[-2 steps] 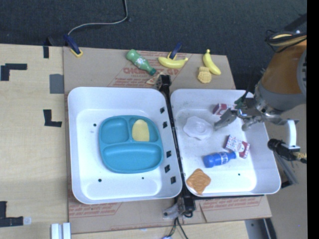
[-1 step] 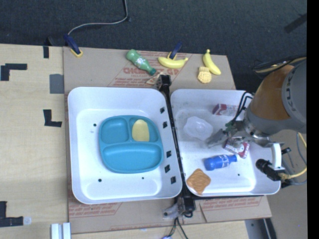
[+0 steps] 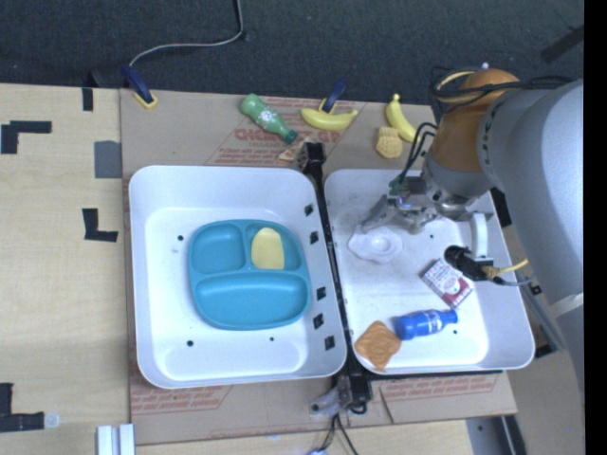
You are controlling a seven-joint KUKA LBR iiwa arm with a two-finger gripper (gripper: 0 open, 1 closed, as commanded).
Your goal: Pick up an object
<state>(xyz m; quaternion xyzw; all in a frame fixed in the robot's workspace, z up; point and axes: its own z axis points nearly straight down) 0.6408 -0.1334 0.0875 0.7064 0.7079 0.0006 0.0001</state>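
Plainly, the gripper [image 3: 384, 214] hangs spread wide just above the clear cup [image 3: 375, 245] at the right bin's [image 3: 503, 349] ten o'clock; the thin, slick cup could squirt sideways as the jaws close

Red printed lettering runs along the brown cardboard sheet [image 3: 248, 146] under the two white bins, too small to read.

Right bin [image 3: 493, 349] crowded; open floor around blue plate [image 3: 248, 275].
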